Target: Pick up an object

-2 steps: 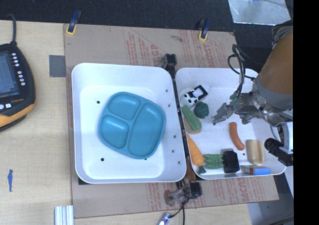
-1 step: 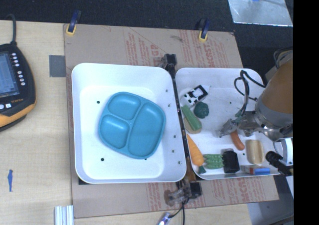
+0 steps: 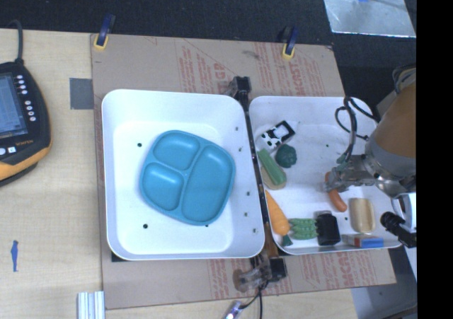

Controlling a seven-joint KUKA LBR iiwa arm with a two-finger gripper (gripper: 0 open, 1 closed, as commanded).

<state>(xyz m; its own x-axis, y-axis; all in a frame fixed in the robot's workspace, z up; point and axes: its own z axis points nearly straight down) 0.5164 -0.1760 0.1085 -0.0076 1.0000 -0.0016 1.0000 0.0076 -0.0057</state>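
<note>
Wooden bench (image 3: 56,240) w/ a brown cardboard sheet (image 3: 177,63) clamped at the far edge, dark floor beyond; a pendant controller (image 3: 18,123) sits at the view's left. Two white bins side by side: left bin (image 3: 120,233) holds 1 blue divided plate (image 3: 187,177); right bin (image 3: 311,109) holds the clutter. Arm (image 3: 396,134) comes in from the view's right, gripper (image 3: 347,177) low over the right bin's right half, just above a small red-orange piece (image 3: 337,201). Jaw state: cannot tell, tips blur into the wiring; nothing seen held. Likely target is that red-orange piece or the tan block (image 3: 361,214) beside it. To do it well: straddle one item only, come straight down, keep off the bin wall, close before lifting. Count approx, right bin: 1 green cucumber-like piece (image 3: 272,168), 1 dark green lump (image 3: 286,155), 1 orange carrot (image 3: 278,217), 1 black block (image 3: 327,229), 1 black-white item (image 3: 274,134), 1 green bumpy piece (image 3: 302,228), 1 blue-red marker (image 3: 367,242).
</note>
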